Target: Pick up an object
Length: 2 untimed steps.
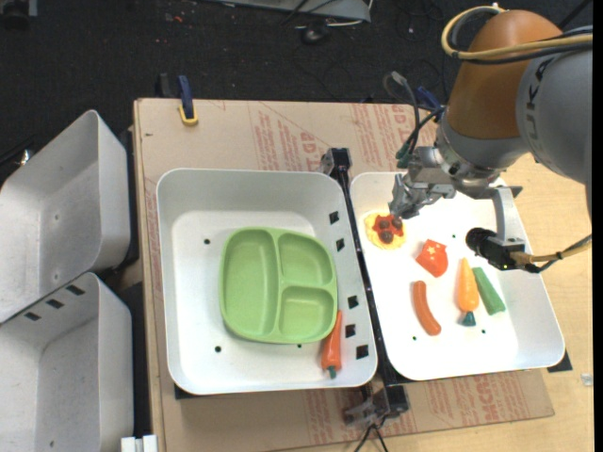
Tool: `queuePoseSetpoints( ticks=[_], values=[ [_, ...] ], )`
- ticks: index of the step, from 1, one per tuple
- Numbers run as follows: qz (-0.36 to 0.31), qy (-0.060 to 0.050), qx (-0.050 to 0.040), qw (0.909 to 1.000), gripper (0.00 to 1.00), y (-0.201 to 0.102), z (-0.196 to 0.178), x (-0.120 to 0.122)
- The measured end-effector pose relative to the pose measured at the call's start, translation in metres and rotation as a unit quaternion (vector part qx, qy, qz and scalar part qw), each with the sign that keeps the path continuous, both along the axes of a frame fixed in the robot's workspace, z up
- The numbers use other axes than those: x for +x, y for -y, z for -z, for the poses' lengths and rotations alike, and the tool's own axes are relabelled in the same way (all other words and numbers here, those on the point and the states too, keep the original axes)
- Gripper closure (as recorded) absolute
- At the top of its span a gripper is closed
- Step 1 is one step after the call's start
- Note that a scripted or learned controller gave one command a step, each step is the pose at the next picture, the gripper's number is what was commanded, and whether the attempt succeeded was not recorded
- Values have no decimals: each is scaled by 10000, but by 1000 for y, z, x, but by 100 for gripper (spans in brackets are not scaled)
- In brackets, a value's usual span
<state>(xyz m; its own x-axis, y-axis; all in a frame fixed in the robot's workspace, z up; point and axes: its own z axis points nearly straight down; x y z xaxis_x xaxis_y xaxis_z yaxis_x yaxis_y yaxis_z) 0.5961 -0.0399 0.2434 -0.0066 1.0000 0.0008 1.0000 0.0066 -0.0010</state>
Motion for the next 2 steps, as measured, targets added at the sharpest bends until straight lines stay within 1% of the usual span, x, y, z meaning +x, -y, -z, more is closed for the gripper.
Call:
queuePoseSetpoints(
  ticks=[1, 2],
  values=[
    [0, 12, -2, 10000, 100, -48, -2, 7],
    [-3, -8, 3, 10000, 100, -100, 14, 1]
  ],
)
